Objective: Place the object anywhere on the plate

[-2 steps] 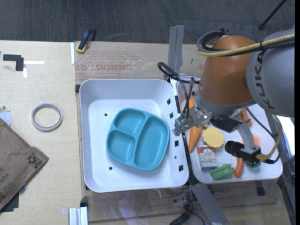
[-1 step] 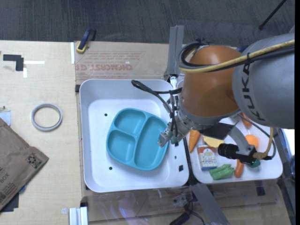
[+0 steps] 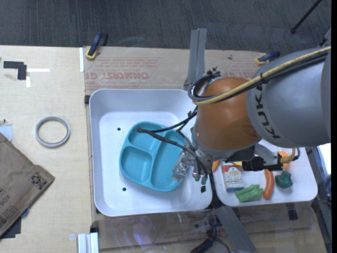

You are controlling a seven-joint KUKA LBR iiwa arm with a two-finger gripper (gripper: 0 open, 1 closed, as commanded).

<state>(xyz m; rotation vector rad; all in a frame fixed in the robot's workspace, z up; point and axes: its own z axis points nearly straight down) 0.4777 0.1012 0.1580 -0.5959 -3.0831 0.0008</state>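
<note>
One small clear object (image 3: pixel 182 168) sits at the blue plate's (image 3: pixel 150 157) right rim, under the jaws (image 3: pixel 190 168); can't tell whether it is pinched or resting on the plate. Jaw state unreadable. Release unconfirmed; other items (image 3: pixel 253 186) lie in the right bin (image 3: pixel 303 191).
</note>
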